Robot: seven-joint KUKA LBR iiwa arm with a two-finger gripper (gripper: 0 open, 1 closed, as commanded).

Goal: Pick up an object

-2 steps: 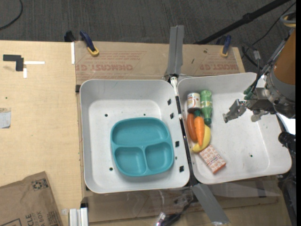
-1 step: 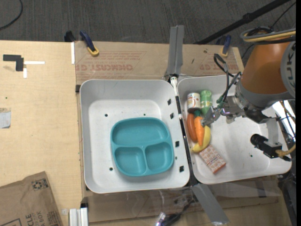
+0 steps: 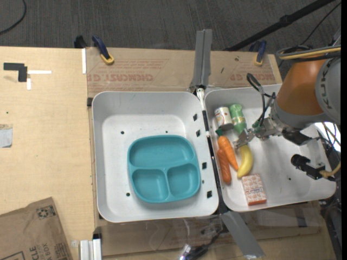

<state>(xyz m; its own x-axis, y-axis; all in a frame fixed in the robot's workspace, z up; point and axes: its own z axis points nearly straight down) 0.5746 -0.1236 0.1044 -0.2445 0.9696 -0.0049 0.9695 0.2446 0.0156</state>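
Frankly, I cannot tell how my gripper (image 3: 245, 137) stands; it hovers in the right bin (image 3: 282, 196) just above the banana (image 3: 245, 161), beside the carrot (image 3: 227, 155); crowding could make me nudge both and grasp neither.
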